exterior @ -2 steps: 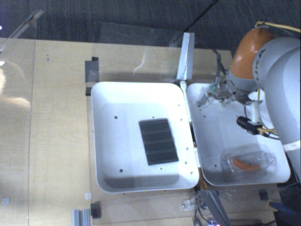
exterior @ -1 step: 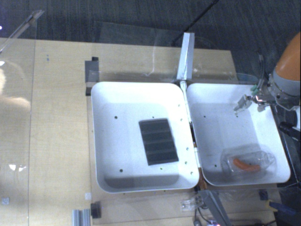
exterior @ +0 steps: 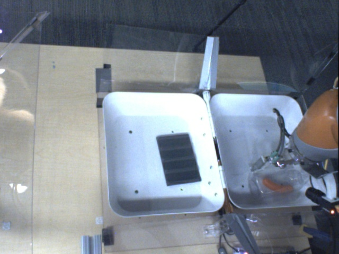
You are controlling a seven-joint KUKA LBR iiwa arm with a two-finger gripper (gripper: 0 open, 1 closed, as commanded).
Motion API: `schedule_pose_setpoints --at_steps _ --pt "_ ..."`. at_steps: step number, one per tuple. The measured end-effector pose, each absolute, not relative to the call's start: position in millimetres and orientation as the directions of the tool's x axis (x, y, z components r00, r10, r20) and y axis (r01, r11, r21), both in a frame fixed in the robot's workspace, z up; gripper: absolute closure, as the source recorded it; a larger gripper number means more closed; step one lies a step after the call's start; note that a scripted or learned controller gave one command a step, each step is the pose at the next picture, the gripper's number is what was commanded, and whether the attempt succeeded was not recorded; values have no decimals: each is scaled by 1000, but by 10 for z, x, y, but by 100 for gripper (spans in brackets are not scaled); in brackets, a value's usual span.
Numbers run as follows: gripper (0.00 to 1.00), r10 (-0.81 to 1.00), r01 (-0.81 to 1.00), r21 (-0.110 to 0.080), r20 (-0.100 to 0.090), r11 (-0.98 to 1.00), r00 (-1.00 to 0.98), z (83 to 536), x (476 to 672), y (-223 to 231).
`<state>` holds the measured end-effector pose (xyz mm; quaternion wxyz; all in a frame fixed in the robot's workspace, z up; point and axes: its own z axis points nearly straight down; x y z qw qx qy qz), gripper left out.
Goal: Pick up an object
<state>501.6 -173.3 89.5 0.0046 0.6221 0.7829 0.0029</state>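
Note:
A small orange-red object (exterior: 278, 186) lies low in the right bin (exterior: 238, 115), near its front wall, and looks wrapped in or lying under something clear. My gripper (exterior: 274, 165) hangs just above and slightly left of it, deep in the bin's right half. The grey wrist with its orange band (exterior: 322, 121) covers the bin's right side. A dark grey ribbed rectangular pad (exterior: 179, 159) lies flat in the middle of the left bin (exterior: 122, 115), far from the gripper.
A raised divider (exterior: 213, 142) where the two bin rims meet separates the bins. A metal post (exterior: 208, 70) stands behind that seam. Cables and clamps (exterior: 238, 232) sit along the bench's front edge below the right bin.

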Motion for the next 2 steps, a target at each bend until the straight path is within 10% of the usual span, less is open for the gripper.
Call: schedule_pose_setpoints --at_steps 2 --pt "0 994 994 7 -3 107 -107 867 6709 -1396"
